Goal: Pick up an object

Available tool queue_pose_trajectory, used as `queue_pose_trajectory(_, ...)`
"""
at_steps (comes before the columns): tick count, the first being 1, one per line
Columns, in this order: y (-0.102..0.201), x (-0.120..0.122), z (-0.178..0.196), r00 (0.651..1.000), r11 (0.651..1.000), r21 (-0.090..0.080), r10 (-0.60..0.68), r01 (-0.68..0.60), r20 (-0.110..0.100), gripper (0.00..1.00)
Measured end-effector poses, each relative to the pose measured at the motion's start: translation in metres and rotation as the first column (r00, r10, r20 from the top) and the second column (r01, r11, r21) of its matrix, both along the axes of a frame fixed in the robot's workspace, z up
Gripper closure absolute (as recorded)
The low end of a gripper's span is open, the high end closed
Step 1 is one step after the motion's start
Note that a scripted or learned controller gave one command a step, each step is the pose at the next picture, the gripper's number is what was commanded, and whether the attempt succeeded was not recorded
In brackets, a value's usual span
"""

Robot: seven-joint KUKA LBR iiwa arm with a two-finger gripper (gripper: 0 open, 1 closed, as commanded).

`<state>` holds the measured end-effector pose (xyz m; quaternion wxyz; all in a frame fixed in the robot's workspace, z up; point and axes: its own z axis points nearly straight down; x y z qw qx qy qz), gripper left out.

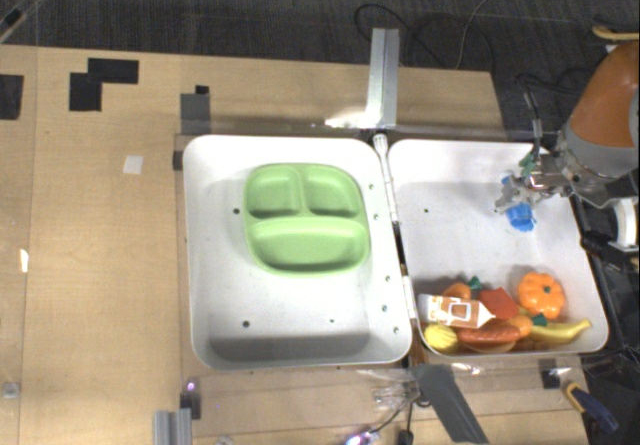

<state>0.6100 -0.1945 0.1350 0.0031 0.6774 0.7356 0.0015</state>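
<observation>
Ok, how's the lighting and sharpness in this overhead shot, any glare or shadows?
Camera view: even overhead light, soft overall; the left white bin shows a grey shadow along its near wall; a bright glare spot sits at the metal post; the gripper looks blurred.

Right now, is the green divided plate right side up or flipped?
Right side up. The green plate lies flat in the left bin with its three compartments facing up; none holds anything.
</observation>
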Motion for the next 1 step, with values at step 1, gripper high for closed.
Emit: queue_pose_trajectory(1, 0.0561, 0.0454, 0.0641, 0.992, 0.992, 0.001, -0.124, 0.124, 0.0, 1.0)
